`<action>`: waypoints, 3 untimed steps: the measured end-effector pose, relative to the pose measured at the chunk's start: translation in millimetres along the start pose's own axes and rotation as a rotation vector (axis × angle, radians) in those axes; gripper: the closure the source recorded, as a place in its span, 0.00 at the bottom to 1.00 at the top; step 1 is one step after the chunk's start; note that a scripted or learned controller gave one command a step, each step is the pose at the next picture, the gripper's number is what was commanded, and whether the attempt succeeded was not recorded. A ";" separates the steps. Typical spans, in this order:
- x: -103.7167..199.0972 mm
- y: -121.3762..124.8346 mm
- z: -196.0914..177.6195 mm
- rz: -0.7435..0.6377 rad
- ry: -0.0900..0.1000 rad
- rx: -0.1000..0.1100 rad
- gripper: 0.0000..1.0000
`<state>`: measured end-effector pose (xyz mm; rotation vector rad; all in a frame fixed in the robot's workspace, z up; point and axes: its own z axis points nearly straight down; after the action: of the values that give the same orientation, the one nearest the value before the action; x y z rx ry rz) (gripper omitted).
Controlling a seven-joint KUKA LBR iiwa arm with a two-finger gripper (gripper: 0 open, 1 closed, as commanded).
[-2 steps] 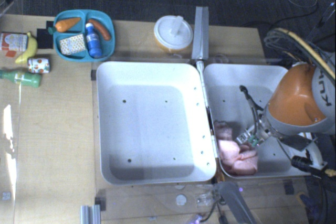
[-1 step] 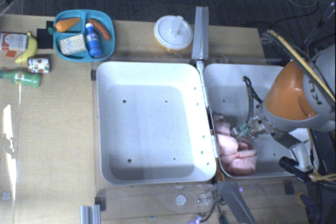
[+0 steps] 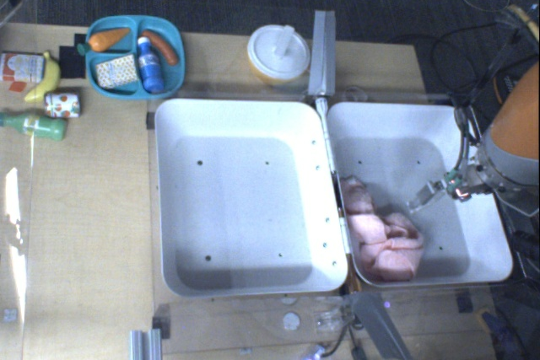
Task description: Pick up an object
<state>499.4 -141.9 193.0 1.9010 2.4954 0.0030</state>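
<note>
The approach step looks to be in hand; the claw (image 3: 424,195) hangs in the right bin (image 3: 485,265), just beside the pink cloth (image 3: 380,240), whether spread or pressed together I cannot tell. The cloth lies soft, crumpled and lumpy against the bin's left wall near the bench's front edge; next the claw should probably lower onto a raised fold.

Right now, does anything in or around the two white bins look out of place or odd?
Nothing looks spilled or damaged. The crumpled pink cloth-like object lies bunched against the left wall of the right white bin, with the gripper just beside it. The small toys lie loose outside the blue divided tray.
</note>
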 end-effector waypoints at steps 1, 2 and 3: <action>49.1 5.9 102.0 0.003 -0.005 -0.013 0.00; 48.0 9.0 89.7 0.001 -0.011 -0.022 1.00; 47.9 8.9 89.7 0.001 -0.011 -0.022 0.00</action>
<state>495.7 -93.5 103.2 1.8892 2.4768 0.0196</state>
